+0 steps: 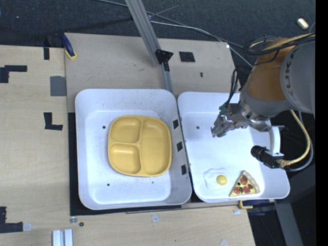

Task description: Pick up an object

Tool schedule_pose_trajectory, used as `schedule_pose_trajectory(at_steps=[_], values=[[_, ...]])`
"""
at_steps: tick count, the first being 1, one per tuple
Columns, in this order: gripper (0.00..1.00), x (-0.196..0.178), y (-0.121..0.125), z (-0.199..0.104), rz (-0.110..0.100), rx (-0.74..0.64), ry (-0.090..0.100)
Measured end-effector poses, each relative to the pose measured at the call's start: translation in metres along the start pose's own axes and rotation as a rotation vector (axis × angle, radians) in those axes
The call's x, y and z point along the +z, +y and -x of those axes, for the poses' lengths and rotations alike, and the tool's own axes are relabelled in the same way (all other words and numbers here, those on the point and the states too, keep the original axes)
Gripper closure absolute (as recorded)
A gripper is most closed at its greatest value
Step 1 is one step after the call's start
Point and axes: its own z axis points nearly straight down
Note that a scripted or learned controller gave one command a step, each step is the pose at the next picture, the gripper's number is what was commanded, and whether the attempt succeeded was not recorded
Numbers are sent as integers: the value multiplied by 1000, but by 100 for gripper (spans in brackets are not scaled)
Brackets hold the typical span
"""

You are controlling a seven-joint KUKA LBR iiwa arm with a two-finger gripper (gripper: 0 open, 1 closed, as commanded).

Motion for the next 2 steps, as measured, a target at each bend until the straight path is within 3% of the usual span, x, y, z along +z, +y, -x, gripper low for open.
schedule_pose_trajectory(at_steps=[1,2], values=[[100,-44,-5,-3,-1,1,0],[100,-35,4,-55,-4,-4,0]])
